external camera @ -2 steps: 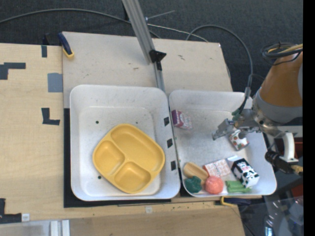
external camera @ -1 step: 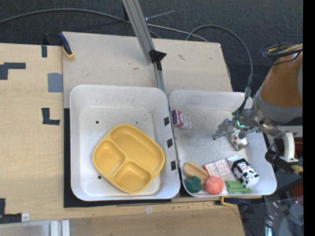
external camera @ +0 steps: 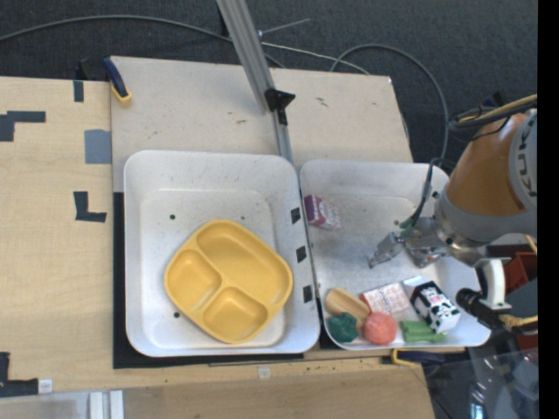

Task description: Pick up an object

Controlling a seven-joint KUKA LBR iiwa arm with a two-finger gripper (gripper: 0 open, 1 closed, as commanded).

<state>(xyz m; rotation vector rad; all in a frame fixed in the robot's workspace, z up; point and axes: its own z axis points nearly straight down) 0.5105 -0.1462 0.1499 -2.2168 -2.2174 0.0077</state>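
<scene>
Presently the end effector (external camera: 395,250) sits low inside the right-hand white bin (external camera: 367,175), over bare floor near the bin's middle, with the grey arm (external camera: 489,190) and its orange band reaching in from the right. Its fingers appear spread slightly apart, and nothing is seen between them; it has hold of no object.

Candidate objects lie as follows relative to the end effector. A small pink-and-white carton (external camera: 322,211) stands up and to the left of it, apart from it. Just below it lies a flat red-and-white packet (external camera: 387,299). Further below, along the bin's near wall, sit a tan bread-like piece (external camera: 346,303), a dark green lump (external camera: 342,327), a red ball-shaped item (external camera: 380,329) and a light green piece (external camera: 419,331). Below and to the right rests a black-and-white cow-patterned item (external camera: 436,307).

Well to the left of the end effector, the left-hand white bin (external camera: 144,234) holds a yellow three-compartment tray (external camera: 229,279). Both bins rest on the tabletop (external camera: 192,103).
</scene>
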